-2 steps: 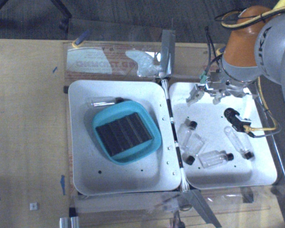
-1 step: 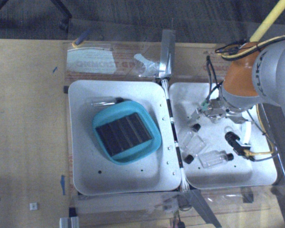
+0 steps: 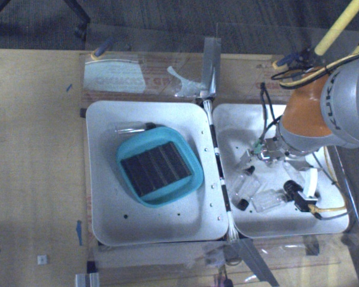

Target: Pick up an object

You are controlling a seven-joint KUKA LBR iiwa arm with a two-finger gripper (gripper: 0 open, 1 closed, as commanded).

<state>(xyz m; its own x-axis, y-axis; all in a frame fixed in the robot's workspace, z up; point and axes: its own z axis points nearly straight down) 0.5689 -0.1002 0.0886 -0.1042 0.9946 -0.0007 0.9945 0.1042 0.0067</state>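
Arm (image 3: 323,109) hung over right bin (image 3: 341,220), hand (image 3: 264,154) above clear bottles (image 3: 251,187); grip state unclear, view poor. Best descend centred on one bottle.

Brightness: you get even, moderate light from overhead; the floor along the top edge stays dark.
Glare: both bins (image 3: 107,220) run near-white and wash out their walls; the plastic sheet (image 3: 116,75) at the top shows a soft sheen.
Shadows: soft ones under the teal tray (image 3: 191,178) and the arm (image 3: 323,118).
Sharpness: slightly soft overall; the small clear items in the right bin smear together.
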